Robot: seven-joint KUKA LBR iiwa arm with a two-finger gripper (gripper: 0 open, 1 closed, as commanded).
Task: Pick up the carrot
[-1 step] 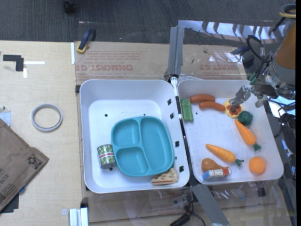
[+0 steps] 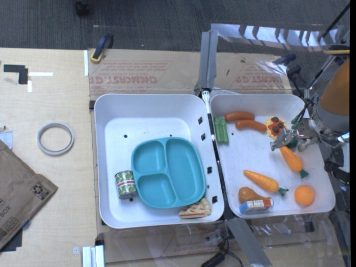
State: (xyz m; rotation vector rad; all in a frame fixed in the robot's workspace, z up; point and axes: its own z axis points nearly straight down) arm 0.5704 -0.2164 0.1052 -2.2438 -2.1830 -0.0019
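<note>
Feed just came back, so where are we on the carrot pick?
Done: the pincer is down in the right white bin, at the upper orange carrot's tip. In hand: nothing clearly; the carrot lies on the bin floor. Left: grasp and lift. A second orange carrot lies nearer the middle.

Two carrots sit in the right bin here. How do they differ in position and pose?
The upper carrot lies right at the gripper, its tip under the fingers; the lower carrot lies apart from it, nearer the bin's middle. The upper carrot runs steeply down toward the orange; the lower carrot lies flatter, above the small carton. Both are orange with green stem ends pointing lower right.
</note>
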